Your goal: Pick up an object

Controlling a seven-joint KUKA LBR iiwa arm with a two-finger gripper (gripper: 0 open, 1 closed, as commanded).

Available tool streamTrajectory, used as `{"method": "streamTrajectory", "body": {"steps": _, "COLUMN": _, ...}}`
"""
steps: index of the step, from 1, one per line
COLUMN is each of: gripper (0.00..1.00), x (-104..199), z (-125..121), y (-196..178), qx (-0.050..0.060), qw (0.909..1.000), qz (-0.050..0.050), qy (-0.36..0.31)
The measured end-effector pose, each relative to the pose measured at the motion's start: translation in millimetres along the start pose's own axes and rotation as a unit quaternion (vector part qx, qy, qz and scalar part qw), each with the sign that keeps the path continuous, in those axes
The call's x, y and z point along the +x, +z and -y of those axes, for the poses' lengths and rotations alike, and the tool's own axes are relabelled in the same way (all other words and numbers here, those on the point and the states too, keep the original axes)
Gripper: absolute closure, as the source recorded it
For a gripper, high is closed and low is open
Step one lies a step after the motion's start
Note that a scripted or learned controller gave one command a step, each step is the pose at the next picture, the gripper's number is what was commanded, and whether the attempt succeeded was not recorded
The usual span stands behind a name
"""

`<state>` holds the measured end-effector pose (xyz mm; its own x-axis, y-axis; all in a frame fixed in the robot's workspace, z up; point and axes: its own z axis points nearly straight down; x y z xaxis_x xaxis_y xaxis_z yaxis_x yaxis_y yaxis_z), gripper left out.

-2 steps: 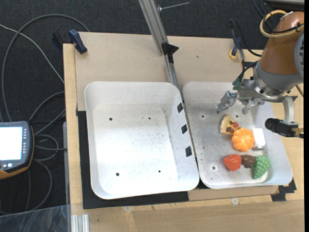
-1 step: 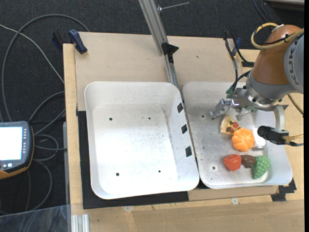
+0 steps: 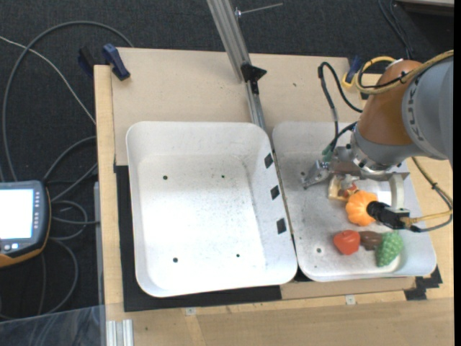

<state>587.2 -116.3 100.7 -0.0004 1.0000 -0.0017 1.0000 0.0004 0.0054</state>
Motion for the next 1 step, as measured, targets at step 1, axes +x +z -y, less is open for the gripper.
{"method": "streamTrajectory", "body": {"steps": 1, "gripper": 1.00, "x": 0.2, "z": -1.5, "y": -12.8, "qx": -0.002, "qw": 1.0000, "qz": -0.001, "qy": 0.000}}
